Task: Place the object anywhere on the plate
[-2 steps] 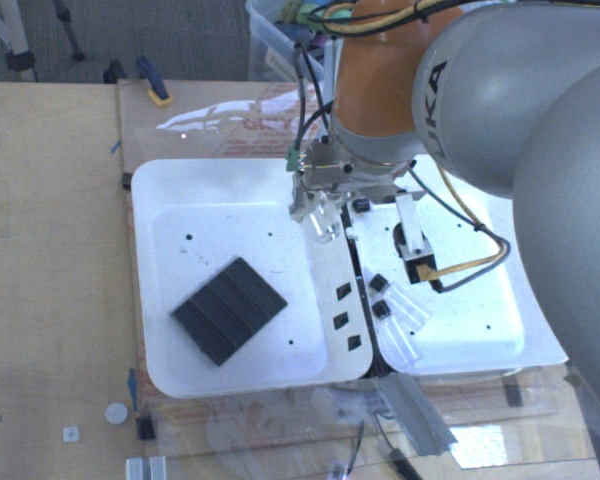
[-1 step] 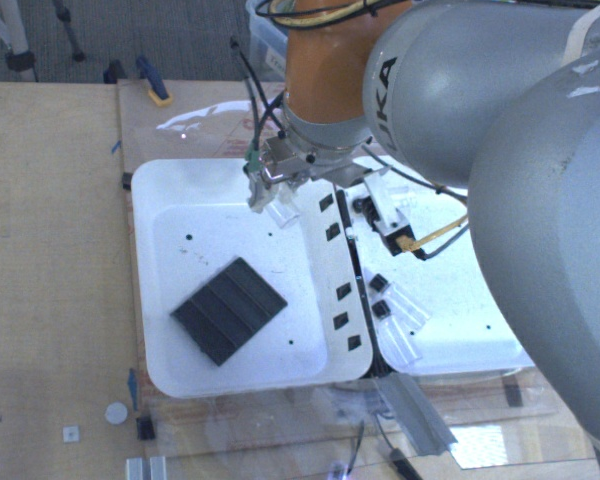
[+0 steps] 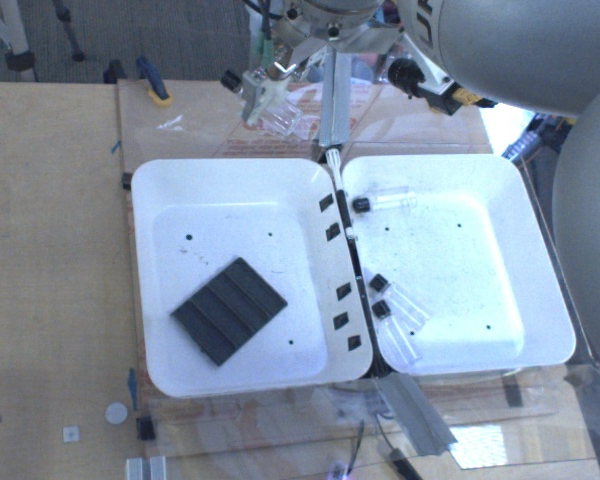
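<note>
While the grey arm (image 3: 500, 28) hangs over the far edge of the bench (image 3: 50, 268), you see its gripper (image 3: 268, 96) well beyond the dark ribbed plate (image 3: 228, 310), above bare bench outside both bins; whether it is open or closed cannot be told from this slant, and nothing can be made out in its grasp.

The plate lies flat and turned at an angle on the floor of the left bin (image 3: 160, 183), towards that bin's near side, with nothing on it; to the plate's right, across the seam where the two bins meet, a clear tube with a black cap (image 3: 382, 203) rests in the right bin (image 3: 520, 218), farther back than the plate; two more clear pieces with black ends (image 3: 398, 313) lie about level with the plate, just past the seam; small black clips (image 3: 332, 231) dot the rims between the plate and those pieces.

Beyond the plate and to its left, a blue clamp (image 3: 156, 80) sits on the bench; nearer you than the plate, a small round disc (image 3: 115, 412) lies on the bench.
</note>
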You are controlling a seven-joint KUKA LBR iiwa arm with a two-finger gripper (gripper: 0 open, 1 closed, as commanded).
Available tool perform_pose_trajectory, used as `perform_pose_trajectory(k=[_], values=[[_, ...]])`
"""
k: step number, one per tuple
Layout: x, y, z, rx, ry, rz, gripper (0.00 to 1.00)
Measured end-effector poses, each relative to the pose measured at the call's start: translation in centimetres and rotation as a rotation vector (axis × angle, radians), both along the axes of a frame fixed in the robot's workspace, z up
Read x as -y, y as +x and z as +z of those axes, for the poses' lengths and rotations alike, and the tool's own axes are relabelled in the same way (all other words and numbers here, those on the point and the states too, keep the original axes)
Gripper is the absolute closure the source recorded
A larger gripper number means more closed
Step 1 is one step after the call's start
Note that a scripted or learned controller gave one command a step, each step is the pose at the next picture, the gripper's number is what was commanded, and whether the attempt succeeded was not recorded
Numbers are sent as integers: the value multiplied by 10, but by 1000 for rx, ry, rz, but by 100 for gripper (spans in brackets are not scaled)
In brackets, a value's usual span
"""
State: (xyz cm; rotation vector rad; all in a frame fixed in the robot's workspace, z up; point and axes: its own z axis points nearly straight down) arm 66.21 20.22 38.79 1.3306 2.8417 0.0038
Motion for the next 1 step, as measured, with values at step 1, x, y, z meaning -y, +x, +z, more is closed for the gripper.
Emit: perform_pose_trajectory(k=[1], values=[[-12, -7, 49, 3, -1, 216, 100]])
